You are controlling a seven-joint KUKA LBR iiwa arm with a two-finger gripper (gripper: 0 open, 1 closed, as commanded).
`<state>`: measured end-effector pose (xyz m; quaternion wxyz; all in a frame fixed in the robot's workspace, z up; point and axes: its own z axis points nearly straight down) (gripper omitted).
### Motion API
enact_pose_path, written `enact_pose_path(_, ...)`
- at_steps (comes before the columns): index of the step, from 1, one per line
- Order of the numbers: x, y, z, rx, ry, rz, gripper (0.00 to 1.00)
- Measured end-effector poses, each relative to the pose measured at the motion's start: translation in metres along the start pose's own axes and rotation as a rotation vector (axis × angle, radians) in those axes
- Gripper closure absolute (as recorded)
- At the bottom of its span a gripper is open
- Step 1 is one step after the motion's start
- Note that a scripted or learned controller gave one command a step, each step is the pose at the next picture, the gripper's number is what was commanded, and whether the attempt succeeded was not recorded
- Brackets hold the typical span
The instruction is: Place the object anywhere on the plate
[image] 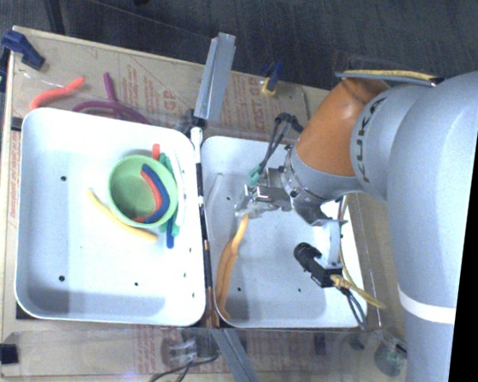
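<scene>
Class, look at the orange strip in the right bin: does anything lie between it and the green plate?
Yes. The adjoining bin walls stand between the orange strip and the green plate, which already carries coloured strips.

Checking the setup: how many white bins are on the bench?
2. The left bin holds the green plate; the right bin lies under the arm, beside it.

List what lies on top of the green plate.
On the green plate lie curved strips: a red one, a blue one and an orange one. The plate surface beneath them is covered.
</scene>
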<state>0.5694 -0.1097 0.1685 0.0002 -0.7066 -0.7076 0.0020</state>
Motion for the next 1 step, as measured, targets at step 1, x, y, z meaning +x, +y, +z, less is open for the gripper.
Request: enact_pose_path(1, -0.0001, 0.0, 0.0, 0.0, 0.0, 0.0, 0.0)
